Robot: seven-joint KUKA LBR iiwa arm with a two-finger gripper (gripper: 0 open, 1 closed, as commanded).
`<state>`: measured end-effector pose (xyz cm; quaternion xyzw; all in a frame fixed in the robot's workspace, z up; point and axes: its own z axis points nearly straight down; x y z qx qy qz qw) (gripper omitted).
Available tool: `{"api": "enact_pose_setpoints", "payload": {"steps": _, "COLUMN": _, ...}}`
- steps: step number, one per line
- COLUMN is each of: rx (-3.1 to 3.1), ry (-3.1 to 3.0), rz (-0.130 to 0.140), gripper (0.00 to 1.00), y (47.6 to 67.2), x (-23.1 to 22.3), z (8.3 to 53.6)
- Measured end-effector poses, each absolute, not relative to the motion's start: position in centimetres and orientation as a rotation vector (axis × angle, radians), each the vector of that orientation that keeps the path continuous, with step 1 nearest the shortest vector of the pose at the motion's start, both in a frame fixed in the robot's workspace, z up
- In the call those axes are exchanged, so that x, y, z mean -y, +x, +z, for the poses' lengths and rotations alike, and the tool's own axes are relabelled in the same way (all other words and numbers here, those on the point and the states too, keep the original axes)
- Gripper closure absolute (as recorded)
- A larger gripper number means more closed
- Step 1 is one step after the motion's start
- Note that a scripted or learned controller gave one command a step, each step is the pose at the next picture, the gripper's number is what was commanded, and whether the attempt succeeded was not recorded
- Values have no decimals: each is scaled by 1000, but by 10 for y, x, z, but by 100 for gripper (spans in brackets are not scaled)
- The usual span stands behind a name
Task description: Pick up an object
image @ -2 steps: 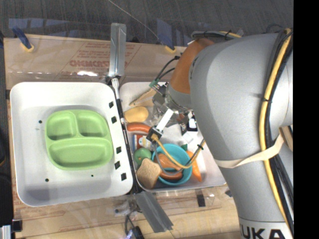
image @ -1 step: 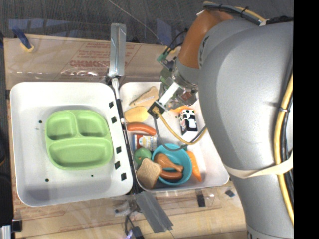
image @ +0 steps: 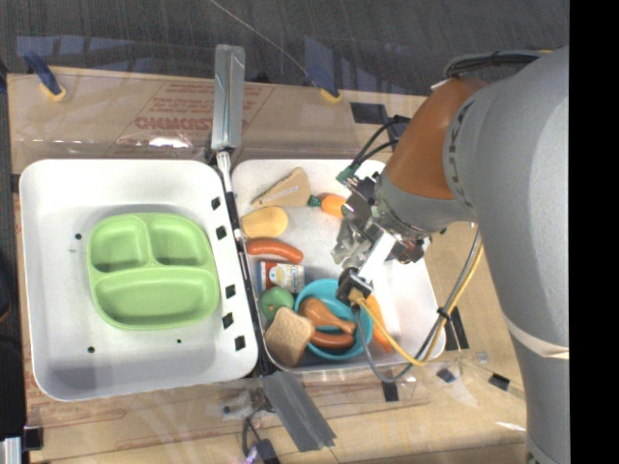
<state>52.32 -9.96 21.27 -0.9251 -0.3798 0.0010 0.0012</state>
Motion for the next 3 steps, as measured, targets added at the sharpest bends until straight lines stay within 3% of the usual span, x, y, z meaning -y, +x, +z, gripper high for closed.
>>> {"api": "enact_pose_setpoints", "payload": {"steps": 1, "rx": 1641, "ry": -2681, "rz": -4, "gripper": 100, "y": 504, "x": 108, "z": 314}}
{"api": "enact_pose_setpoints", "payload": {"steps": 2, "rx": 1693, "ry": -2642, "rz": 9, "gripper": 100, "y": 476, "x": 149, "z": 254}}
{"api": "enact_pose_setpoints", "payload": {"steps": 3, "rx": 2198, "ry": -2248, "rz": -1, "gripper": 100, "y": 485, "x": 173, "z": 322}}
